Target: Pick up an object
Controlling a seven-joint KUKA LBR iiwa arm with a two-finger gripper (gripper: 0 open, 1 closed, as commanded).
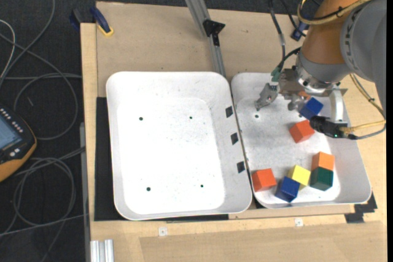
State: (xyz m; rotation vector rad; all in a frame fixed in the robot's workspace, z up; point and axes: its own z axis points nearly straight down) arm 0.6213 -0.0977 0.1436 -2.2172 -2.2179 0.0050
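— What's over on the left?

— Loose black cables (37, 150) on the dark floor, and a handheld controller (12, 141) with a lit screen at the edge. Then the wooden table (159, 34) starts, with a blue-and-yellow tool (102, 21) lying at its far left corner.

— And the bins?

— The left bin (169, 144) is white and speckled, with four dark dots in its floor. A grey metal strut (195, 3) slants down to the seam between the two bins. The right bin (261, 144) has the blocks.

— Where exactly?

— Along its near edge: an orange block (264, 178), then a blue block (287, 189) touching a yellow block (300, 175), then a green block (321, 178) with a second orange block (323, 161) right behind it. Farther back, near the middle, a red-orange block (301, 131) sits apart from that group. Just behind it, a second blue block (312, 107) is tilted, up against the underside of the arm's wrist.

— So the hand (268, 97) has it?

— I can't say that. The hand is low over the far part of the right bin, its grey fingers (265, 97) pointing left, away from that blue block. Whether they're spread or closed, I can't tell from here.
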